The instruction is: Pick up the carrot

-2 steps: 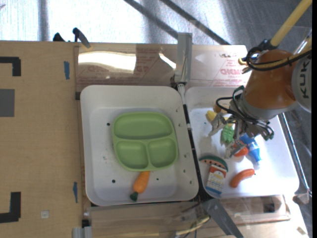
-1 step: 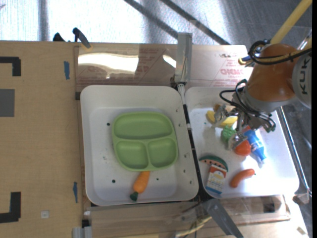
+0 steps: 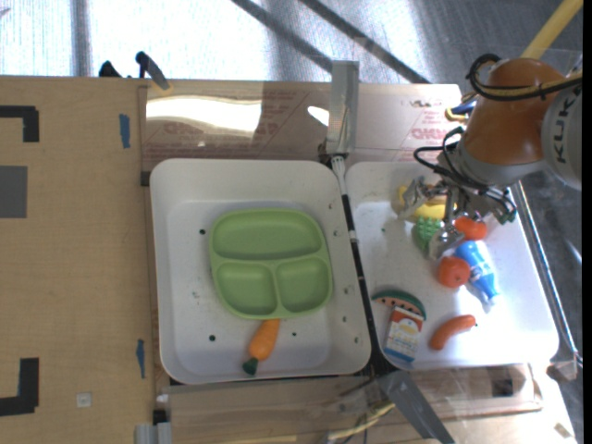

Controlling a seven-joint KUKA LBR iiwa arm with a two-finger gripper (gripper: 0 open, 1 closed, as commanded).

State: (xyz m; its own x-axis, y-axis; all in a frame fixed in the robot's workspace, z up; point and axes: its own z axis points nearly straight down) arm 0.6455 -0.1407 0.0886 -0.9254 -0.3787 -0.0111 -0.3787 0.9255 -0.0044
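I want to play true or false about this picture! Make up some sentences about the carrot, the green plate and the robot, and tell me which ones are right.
1. The carrot lies in the left bin. True.
2. The carrot sits inside one of the green plate's sections. False: it lies on the bin floor, just at the plate's near edge.
3. The gripper is over the right bin, among the toys there. True.
4. The gripper is touching the carrot. False: the carrot is in the other bin, far from it.
5. The green plate has three sections. True.
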